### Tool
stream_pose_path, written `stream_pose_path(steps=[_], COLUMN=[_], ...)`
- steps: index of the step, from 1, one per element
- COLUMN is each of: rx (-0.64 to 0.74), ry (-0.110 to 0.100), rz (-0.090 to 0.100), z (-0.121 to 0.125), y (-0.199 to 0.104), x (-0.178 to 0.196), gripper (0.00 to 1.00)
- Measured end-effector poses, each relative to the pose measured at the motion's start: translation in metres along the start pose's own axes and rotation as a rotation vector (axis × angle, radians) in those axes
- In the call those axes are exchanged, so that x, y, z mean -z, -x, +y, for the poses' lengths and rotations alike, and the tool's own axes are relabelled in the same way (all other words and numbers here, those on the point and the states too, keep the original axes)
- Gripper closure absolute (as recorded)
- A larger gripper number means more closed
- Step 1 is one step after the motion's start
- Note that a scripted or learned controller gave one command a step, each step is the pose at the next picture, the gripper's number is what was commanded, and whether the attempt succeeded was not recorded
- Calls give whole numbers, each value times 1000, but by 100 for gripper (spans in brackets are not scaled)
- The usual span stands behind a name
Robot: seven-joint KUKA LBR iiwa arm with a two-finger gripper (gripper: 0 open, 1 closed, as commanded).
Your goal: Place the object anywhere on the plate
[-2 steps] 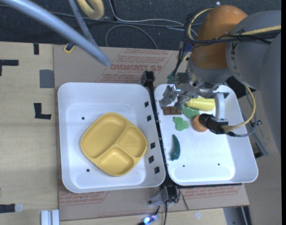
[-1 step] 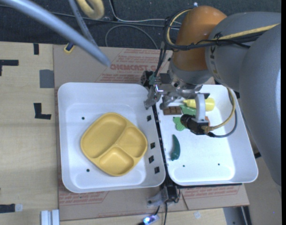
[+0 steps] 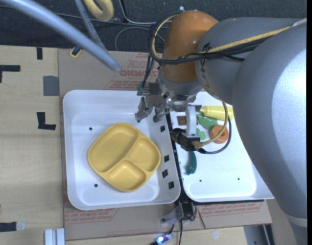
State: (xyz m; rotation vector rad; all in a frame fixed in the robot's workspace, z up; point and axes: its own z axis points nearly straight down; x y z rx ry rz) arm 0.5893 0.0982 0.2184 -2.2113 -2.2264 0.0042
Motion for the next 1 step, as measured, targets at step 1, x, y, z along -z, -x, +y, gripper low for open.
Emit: stream_pose_path(steps=[1], rx=[-5], ry=[1], rz=[-1], z=[0], y=[3], x=[1], gripper=[0])
